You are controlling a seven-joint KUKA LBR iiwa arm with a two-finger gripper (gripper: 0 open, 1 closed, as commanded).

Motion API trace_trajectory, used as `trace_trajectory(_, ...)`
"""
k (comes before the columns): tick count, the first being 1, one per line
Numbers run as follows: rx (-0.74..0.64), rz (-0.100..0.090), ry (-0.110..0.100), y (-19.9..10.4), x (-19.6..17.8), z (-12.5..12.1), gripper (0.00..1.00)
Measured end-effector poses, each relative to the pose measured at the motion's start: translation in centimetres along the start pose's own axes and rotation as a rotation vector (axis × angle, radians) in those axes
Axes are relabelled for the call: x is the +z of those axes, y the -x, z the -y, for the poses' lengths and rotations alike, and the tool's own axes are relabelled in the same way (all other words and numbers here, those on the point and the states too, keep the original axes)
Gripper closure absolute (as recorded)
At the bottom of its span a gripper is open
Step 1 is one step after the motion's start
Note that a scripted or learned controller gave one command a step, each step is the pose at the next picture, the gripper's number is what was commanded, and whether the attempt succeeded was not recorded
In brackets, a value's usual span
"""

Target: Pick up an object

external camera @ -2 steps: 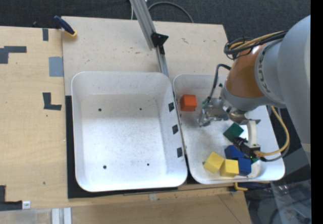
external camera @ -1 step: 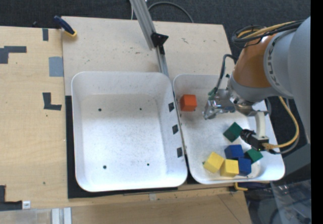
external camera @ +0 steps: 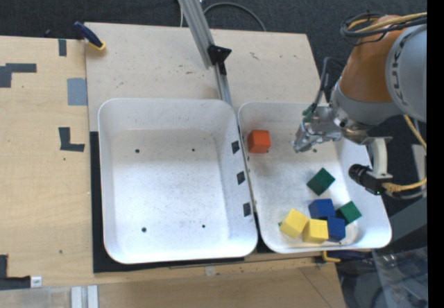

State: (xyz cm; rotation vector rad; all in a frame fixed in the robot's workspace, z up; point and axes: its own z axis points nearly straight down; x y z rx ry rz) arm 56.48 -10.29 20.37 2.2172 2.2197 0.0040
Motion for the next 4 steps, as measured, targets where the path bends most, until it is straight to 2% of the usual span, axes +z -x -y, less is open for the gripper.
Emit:
trace_trajectory(1, -0.001, -0.001, -0.003, 0.0, -2.4, -0.1, 1.00)
trace_trajectory(3, -0.006, -0.003, -0.005, -11.0, -4.0, -3.3, 1.00)
trace_trajectory(4, -0.006, -0.002, -0.006, -16.9, -3.0, -5.2, 1.00)
